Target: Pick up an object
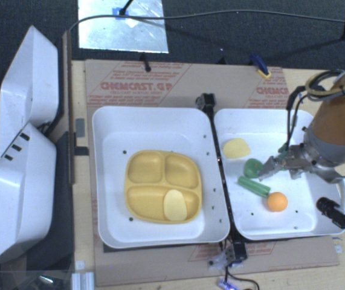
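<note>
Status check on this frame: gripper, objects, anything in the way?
Gripper low over right bin, beside green object. Nothing seen held. Orange ball and yellow piece lie close by.

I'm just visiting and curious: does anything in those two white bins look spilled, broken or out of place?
Nothing stands out. The yellow tray sits flat in the left bin with a pale oval piece in it. The right bin holds a green object, an orange ball and a pale yellow piece, all unbroken.
</note>
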You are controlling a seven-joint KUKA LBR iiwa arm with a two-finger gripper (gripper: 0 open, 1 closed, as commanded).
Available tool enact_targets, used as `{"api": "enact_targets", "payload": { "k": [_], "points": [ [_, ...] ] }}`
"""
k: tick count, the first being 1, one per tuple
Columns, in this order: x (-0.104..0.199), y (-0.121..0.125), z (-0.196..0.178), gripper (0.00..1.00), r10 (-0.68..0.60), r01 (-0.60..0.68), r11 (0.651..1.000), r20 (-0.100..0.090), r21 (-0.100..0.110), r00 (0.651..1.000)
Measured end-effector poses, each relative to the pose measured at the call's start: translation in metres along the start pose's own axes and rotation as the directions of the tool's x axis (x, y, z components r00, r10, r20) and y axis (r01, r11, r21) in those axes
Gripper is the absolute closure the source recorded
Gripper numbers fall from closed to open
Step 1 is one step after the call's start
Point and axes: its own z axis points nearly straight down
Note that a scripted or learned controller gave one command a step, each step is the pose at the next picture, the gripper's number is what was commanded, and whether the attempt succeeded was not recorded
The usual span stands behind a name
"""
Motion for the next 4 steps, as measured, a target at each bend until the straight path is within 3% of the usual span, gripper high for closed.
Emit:
{"api": "enact_targets", "payload": {
  "k": [1, 3, 4],
  "points": [
    [0.0, 0.001, -0.002, 0.0, -0.001, 0.001, 1.0, 0.001, -0.005, 1.0],
    [-0.003, -0.003, 0.099, 0.0, 0.0, 0.0, 1.0, 0.0, -0.004, 1.0],
    [-0.003, -0.002, 0.087, 1.0, 0.0, 0.0, 1.0, 0.001, -0.007, 1.0]
  ]
}}
